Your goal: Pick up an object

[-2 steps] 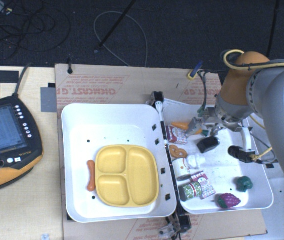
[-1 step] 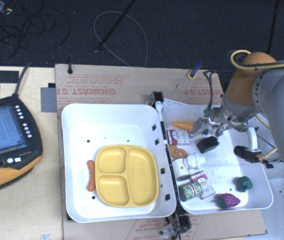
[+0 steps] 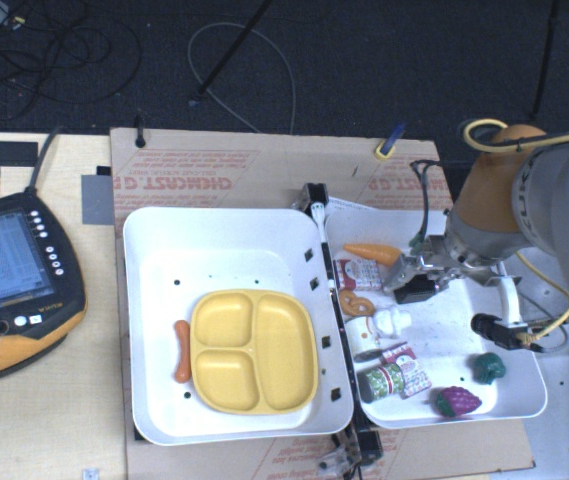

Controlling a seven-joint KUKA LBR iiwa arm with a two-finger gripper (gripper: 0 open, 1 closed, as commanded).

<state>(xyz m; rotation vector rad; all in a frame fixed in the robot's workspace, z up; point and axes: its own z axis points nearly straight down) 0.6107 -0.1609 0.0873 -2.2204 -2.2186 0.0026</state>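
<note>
My gripper (image 3: 410,280) hangs low over the back of the right bin (image 3: 524,393), just right of an orange carrot (image 3: 372,253). Below it lie a brown pretzel (image 3: 356,305) and a small white bottle (image 3: 393,322). A red and green labelled can (image 3: 396,379) rests near the front of this bin, with a purple grape bunch (image 3: 456,401) and a dark green piece (image 3: 487,368) to its right. A printed packet (image 3: 348,272) sits against the bin's left wall. Nothing can be made out in the gripper.
The left bin (image 3: 154,238) holds a yellow divided plate (image 3: 254,351) and an orange sausage (image 3: 181,351) beside it. A teach pendant (image 3: 14,278) lies on the bench at far left. The grey arm (image 3: 524,203) and its cables crowd the right bin's right side.
</note>
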